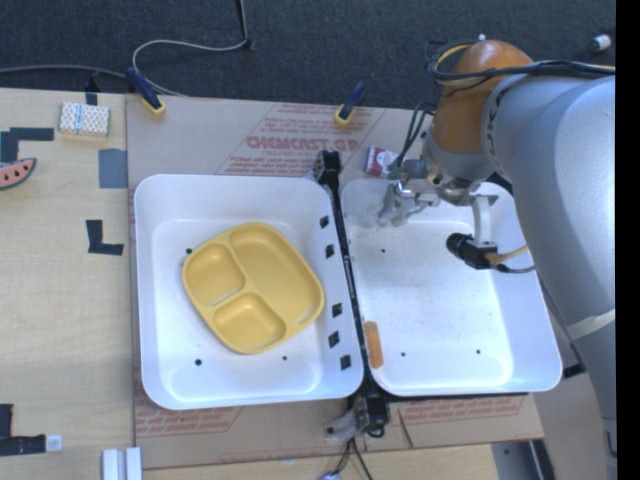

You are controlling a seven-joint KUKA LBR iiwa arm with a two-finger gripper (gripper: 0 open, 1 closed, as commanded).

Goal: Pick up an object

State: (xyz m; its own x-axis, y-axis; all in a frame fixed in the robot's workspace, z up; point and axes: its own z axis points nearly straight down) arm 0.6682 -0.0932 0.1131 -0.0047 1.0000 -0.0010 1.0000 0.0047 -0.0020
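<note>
A yellow divided plate (252, 286) lies flat in the left bin (160, 368). A small orange object (372, 343) rests against the left wall of the right bin (520, 368), near its front. My gripper (397, 208) hangs over the far left corner of the right bin, pointing down, with nothing visible in it. It is well behind the orange object and to the right of the plate. The grey arm with its orange band (470, 98) covers the right bin's far right side.
A small red and white packet (377, 160) lies on the cardboard just behind the bins. Two blue and yellow clamps (147, 90) (350, 104) hold the cardboard's far edge. A black divider (335, 258) runs between the bins. Cables trail across the back.
</note>
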